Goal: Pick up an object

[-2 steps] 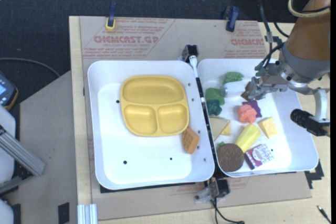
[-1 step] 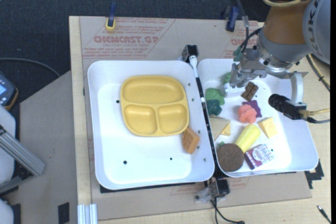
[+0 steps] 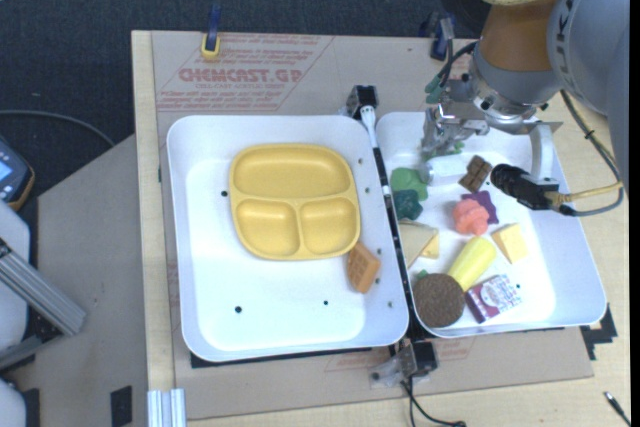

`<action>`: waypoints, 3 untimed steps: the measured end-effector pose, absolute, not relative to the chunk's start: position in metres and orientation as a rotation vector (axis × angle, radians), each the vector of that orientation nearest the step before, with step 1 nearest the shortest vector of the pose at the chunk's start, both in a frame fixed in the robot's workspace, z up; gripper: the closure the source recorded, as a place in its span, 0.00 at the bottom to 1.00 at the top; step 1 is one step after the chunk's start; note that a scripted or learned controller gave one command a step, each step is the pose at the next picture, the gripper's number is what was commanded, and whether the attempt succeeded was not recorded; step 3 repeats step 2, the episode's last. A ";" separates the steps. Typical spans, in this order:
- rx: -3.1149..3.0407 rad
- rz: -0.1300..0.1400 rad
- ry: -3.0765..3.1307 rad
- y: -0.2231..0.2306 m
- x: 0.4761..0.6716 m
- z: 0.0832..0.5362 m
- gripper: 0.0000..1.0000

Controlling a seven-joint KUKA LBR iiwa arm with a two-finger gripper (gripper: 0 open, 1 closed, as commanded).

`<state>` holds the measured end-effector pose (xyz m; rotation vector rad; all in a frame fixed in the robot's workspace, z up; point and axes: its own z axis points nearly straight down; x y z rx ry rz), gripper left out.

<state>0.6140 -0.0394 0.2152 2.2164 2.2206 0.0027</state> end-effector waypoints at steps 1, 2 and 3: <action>2.217 0.005 2.220 -0.035 0.610 0.236 1.00; 2.224 -0.005 2.223 -0.038 0.611 0.214 1.00; 2.224 -0.005 2.223 -0.038 0.611 0.214 1.00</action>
